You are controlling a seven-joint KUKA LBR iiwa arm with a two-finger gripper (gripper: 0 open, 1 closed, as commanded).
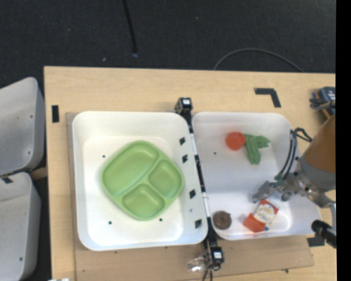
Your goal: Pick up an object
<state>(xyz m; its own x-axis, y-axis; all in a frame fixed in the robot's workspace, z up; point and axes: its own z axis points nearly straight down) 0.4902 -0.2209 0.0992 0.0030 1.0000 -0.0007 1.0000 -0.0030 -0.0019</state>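
From my remote station I see two shallow white bins side by side on the wooden bench (164, 89). The left bin (82, 174) holds a green three-compartment plate (141, 180), lying flat near its middle. The right bin (222, 168) holds four things: a red tomato (235, 140) touching a green leafy toy vegetable (255, 147) toward the far side, a small brown round object (222, 219) at the near left corner, and a red-and-white packet (261, 216) just beside it to the right. The arm (323, 157) enters from the right — its orange band shows at the frame's edge — and the gripper (271, 191) hangs low over the right bin, just above the packet. Whether the claw is spread or closed I cannot tell; nothing is visibly clamped in it.
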